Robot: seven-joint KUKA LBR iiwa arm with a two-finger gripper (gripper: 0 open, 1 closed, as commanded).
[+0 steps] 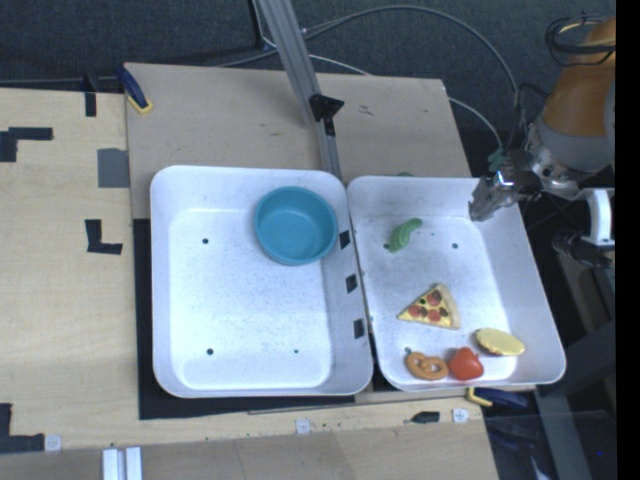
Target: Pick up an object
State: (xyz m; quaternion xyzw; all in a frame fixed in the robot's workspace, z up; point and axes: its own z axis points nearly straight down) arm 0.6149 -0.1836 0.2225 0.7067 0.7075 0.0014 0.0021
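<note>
The right bin (520,268) holds a green pickle-shaped toy (404,234) near its back left. A pizza slice (431,308) lies in its middle. A pretzel (427,365), a red tomato (464,364) and a yellow chip-like piece (499,343) sit along its front edge. My gripper (487,201) hangs over the back right corner of this bin, well right of the green toy, with nothing visible between its fingers.
A blue bowl (295,225) stands at the back of the left bin (200,308). A slanted metal pole (297,63) rises from between the bins. Cables (420,13) run across the dark floor behind the bench.
</note>
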